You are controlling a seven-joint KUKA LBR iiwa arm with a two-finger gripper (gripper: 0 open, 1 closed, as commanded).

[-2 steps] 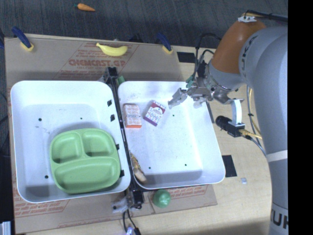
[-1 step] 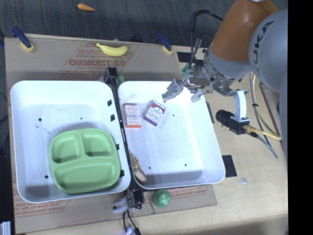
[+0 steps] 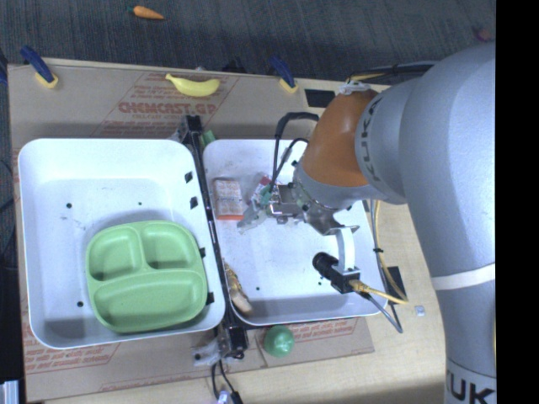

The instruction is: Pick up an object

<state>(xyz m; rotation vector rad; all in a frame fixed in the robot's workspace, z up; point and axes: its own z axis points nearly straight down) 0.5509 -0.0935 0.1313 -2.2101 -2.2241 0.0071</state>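
The small packet (image 3: 226, 197) lies flat at the upper left of the right bin (image 3: 278, 305), past the green tray (image 3: 147, 273) in the left bin (image 3: 50, 225), with the gripper (image 3: 257, 210) just beside it, its grip impossible to tell.

Dark grey carpet floor (image 3: 253, 15); cardboard-topped bench (image 3: 126, 112)
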